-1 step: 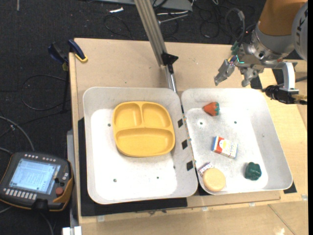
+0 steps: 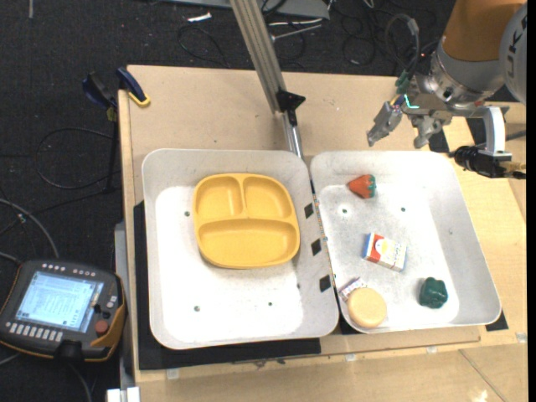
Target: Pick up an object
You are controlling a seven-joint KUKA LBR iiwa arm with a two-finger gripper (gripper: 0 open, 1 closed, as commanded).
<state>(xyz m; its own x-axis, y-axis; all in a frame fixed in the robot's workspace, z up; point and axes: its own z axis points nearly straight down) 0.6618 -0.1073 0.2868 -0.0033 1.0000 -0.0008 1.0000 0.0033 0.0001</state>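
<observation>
- We see the gripper (image 2: 408, 129) at upper right, hanging over the bare bench (image 2: 209, 107) just beyond the far rim of the right bin (image 2: 469, 224). Fingers are spread apart w/ nothing between them.
- Arm: grey wrist w/ orange band (image 2: 477, 15) above it, entering from the right.
- Right bin holds 4 objs, all lying loose and apart from the gripper:
- red strawberry-like toy (image 2: 362, 186) near the far-left part of the bin, closest obj to the gripper.
- small white box w/ red/yellow print (image 2: 384, 251) approx. mid-bin.
- dark green obj (image 2: 433, 292) toward the near-right corner; shape too small for us to tell.
- round tan disc (image 2: 367, 307) at the near-left edge, touching a small white tag.
- Left bin (image 2: 167, 308) carries a yellow divided plate (image 2: 246, 220), 3 compartments, upright, sitting in the far half.
- Teach pendant (image 2: 59, 304) on the floor at lower left, screen lit.
</observation>
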